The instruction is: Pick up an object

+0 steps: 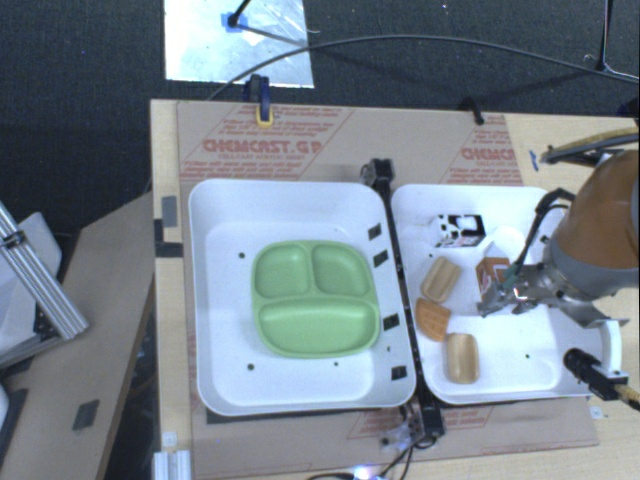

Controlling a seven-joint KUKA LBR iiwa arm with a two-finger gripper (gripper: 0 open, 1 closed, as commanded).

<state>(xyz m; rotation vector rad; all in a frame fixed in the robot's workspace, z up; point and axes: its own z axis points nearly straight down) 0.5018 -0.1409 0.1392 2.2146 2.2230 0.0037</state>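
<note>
Two shallow white bins sit side by side on the surface [300,128]. Left bin [215,268]: green three-compartment plastic tray [315,298], nothing else. Right bin [530,368]: three tan bread-like pieces, one upper [440,279], one orange-brown just below it [433,320], one lower [461,358]; a black-and-white cow-patterned block [459,230] near the far wall; a small brown block [492,269] beside the arm.

Tool [498,298] is down low in the right bin, just beside or touching the brown block, likely the target. Can't tell how far the tool is spread or whether it has anything; too small and cluttered.

Progress: reach looks done, grasp unconfirmed, lift still to come. All objects appear to rest on the bin floor.
</note>
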